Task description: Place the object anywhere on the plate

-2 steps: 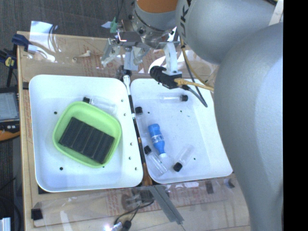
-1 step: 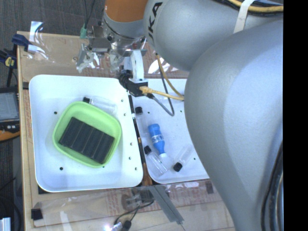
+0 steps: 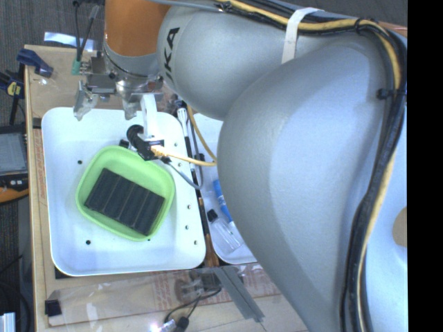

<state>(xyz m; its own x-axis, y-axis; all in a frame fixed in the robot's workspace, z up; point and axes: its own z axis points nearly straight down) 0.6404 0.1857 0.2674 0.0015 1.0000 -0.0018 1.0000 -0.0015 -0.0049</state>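
A lime-green square plate (image 3: 93,173) sits in the left white bin (image 3: 62,247), a little left of the bin's middle. A dark grey, ribbed rectangular object (image 3: 124,200) lies flat on the plate and covers most of its floor. My gripper (image 3: 105,107) hangs over the bin's far edge, above and beyond the plate. It is open, and nothing is between its two pale fingers (image 3: 81,106).
The big grey arm covers most of the right bin (image 3: 234,254); only a strip of it shows, with a blue pen-like thing (image 3: 220,200) and some clear plastic. Bare white floor surrounds the plate in the left bin. Clamps and cables sit at the bench's left edge.
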